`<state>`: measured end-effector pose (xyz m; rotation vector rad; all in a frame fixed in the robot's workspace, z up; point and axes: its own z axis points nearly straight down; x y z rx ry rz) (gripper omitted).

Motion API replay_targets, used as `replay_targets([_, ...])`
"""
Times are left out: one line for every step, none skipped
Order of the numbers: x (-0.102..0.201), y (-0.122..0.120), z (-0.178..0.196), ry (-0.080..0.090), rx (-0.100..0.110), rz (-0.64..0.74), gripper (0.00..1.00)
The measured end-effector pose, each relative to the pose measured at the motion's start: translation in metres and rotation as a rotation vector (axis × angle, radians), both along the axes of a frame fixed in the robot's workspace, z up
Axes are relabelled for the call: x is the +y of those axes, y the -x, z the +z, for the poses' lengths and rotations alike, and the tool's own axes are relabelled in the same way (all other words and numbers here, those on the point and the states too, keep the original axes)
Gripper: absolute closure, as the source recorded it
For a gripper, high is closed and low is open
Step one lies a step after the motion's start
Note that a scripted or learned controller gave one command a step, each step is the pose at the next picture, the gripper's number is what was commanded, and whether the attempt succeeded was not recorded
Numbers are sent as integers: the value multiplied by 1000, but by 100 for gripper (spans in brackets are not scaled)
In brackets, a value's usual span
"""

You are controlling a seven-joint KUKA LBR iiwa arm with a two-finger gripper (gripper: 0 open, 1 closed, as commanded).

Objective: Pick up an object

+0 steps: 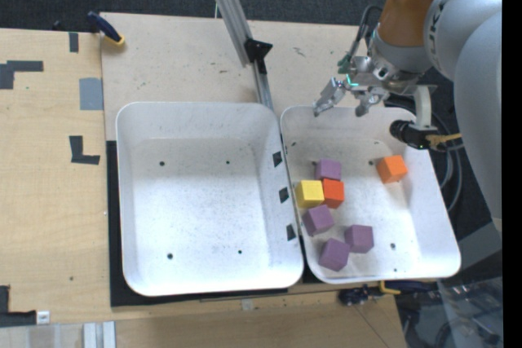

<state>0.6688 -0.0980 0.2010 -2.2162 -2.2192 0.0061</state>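
My gripper (344, 103) hangs over the far rim of the right bin (424, 212), its two fingers spread open with nothing between them. Below it in that bin lie several small blocks. A purple block (329, 169) sits closest to the gripper, with a yellow block (310, 192) and a red-orange block (333, 191) touching just in front of it. Three more purple blocks (318, 218) (359, 238) (333, 253) cluster nearer the front. An orange block (392, 168) lies apart at the right side.
The left bin (196, 200) stands beside the right one, sharing a raised middle rim. A slanted metal rail (232, 8) runs down toward the bins' far junction. A blue and yellow clamp (106, 28) lies at the far left of the bench.
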Motion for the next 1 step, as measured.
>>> replay_targets([0, -1, 3, 2, -5, 1, 0])
